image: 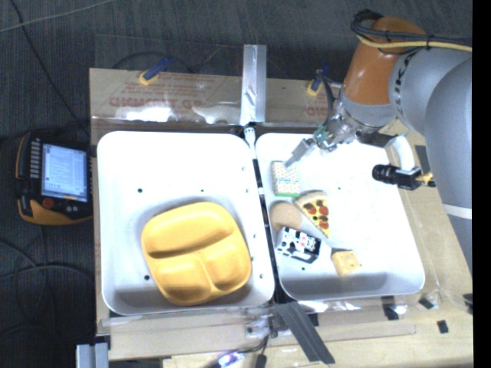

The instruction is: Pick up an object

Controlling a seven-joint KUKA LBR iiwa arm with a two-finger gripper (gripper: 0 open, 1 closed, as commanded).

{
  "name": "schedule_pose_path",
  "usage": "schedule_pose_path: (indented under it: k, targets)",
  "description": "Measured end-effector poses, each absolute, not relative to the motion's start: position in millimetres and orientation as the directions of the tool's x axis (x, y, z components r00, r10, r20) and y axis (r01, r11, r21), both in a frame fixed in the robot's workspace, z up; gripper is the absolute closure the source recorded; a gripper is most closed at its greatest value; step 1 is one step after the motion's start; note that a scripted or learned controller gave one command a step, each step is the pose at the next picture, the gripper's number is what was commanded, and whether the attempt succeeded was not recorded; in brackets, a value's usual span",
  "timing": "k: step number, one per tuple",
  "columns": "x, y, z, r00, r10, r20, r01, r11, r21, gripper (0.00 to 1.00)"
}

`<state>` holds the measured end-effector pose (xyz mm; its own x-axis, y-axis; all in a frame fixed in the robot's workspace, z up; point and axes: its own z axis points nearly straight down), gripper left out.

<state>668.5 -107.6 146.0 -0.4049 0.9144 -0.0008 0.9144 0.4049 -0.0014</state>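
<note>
Poised over the right bin (383, 228), gripper (295, 158) above a small green-dotted box (286, 179).
Finger state impossible to tell; box print unreadable, long axis running top to bottom.

Probably a robotics lab; teach pendant (55, 176) beside bins (123, 152).

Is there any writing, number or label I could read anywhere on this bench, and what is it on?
No text here can be read for certain.
Clear plastic sheet behind the bins: faint reddish printed lettering, too blurred to read.
Orange handheld control pad left of the bench: lit screen, content too small to read.
Small green-and-white patterned box in the right bin: print too small to read.
Black-and-white patterned card in the right bin: markings too small to tell.
</note>
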Motion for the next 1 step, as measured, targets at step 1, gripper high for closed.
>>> schedule_pose_path:
  k: [1]
  targets:
    - [668.8,-113.7,179.2,-0.606,0.795,-0.003,0.795,0.606,-0.001,0.0]
